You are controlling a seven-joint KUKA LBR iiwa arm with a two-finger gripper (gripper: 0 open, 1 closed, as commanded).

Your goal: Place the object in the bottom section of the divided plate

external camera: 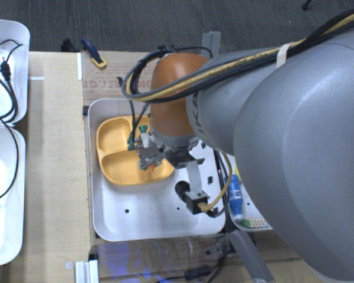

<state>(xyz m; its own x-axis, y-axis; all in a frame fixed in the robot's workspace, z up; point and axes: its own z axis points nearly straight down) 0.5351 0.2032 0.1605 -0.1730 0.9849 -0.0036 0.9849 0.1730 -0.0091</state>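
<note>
Where dark carpet (165, 10) borders the bench (53, 158), jaws' state cannot be told.

A robotics lab is showing here: a big grey industrial arm (283, 117) trailing bundled cables (224, 63) is reaching over a white bin (135, 223) sitting on a plain wooden bench (56, 158), with dark carpet (165, 10) lying beyond and loose black wires (3, 93) running at left.

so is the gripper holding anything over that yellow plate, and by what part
It cannot be told. The gripper sits low over the yellow divided plastic plate in the shallow white bin, but the grey arm's wrist hides its tip, and no object shows there.
</note>
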